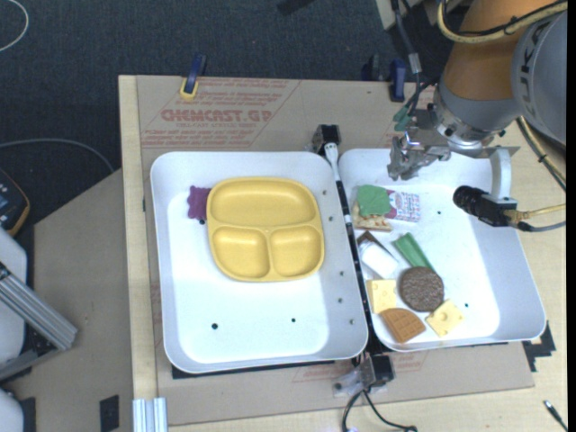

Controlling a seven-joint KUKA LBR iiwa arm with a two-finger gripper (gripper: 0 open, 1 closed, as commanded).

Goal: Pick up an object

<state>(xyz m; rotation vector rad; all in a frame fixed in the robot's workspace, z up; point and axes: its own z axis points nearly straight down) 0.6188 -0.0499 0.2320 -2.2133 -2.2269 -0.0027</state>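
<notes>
Fingers (407,165): hanging over the right bin's (517,268) far edge; apart or together, cannot tell.
Nearest object: pink-printed packet (407,207), just beside green-topped item (373,200), toward the bin's far-left corner.
Risk: closing on two crowded items, or on neither.
Further risk: scraping the bin floor.

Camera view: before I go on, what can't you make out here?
- End effector, camera view: too small and dark to tell whether open or shut, or holding anything.
- Purple item: mostly hidden behind the yellow tray.
- Packet print: too small to read.
- Arm: cut off by the top edge.
</notes>
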